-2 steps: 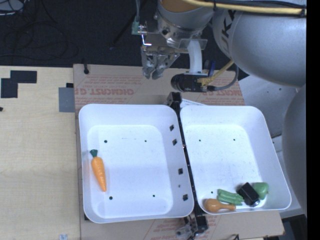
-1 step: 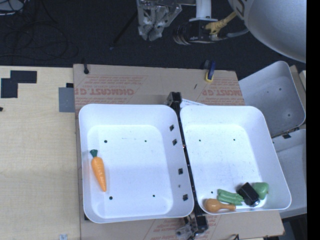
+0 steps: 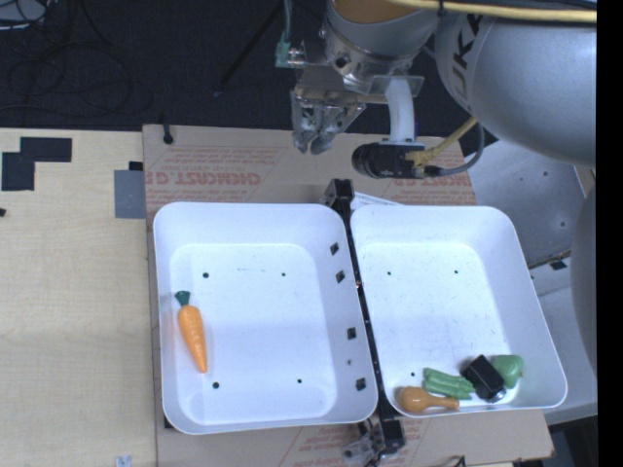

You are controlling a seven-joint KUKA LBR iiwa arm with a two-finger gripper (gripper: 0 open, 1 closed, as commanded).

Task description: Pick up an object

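An orange toy carrot with a green top lies at the left side of the left bin. In the near right corner of the right bin sit a green pea pod, a tan pear-shaped toy, a black block and a green piece. My gripper hangs high above the back edge of the left bin, far from all of them, with nothing between its fingers that I can see.
A brown cardboard sheet lies under both bins. A black divider clip strip runs between the bins. The grey arm fills the upper right. A light wooden bench extends to the left.
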